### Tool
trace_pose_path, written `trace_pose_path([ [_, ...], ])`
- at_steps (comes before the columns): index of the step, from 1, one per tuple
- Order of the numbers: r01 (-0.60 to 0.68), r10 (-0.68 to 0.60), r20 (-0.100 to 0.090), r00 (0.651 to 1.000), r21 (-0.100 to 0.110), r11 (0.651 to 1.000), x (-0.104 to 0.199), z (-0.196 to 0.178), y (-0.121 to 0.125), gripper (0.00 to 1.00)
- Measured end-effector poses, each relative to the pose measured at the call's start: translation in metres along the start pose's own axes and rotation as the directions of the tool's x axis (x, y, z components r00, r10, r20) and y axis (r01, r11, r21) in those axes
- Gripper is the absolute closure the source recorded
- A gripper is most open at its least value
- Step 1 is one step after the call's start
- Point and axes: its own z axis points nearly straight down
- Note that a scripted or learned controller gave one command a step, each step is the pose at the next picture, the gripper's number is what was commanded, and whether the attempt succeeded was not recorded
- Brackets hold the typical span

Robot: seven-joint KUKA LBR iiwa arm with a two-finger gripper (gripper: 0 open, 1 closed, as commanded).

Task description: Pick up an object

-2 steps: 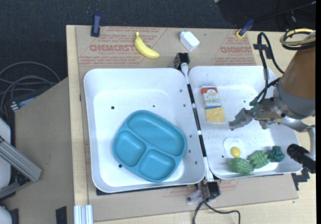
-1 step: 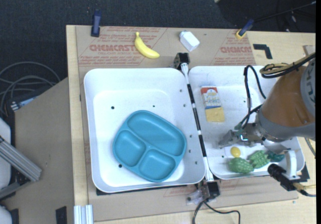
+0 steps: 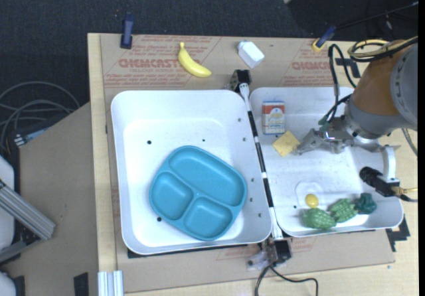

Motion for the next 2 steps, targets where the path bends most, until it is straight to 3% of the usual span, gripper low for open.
trace_pose_path([
  [1, 0.001, -0.001, 0.000, 1.000, -0.002, 1.000, 0.052, -0.124, -0.039, 0.00],
  [2, 0.000, 0.000, -0.001, 1.000, 0.000, 1.000, 0.066, 0.001, -0.014, 0.00],
])
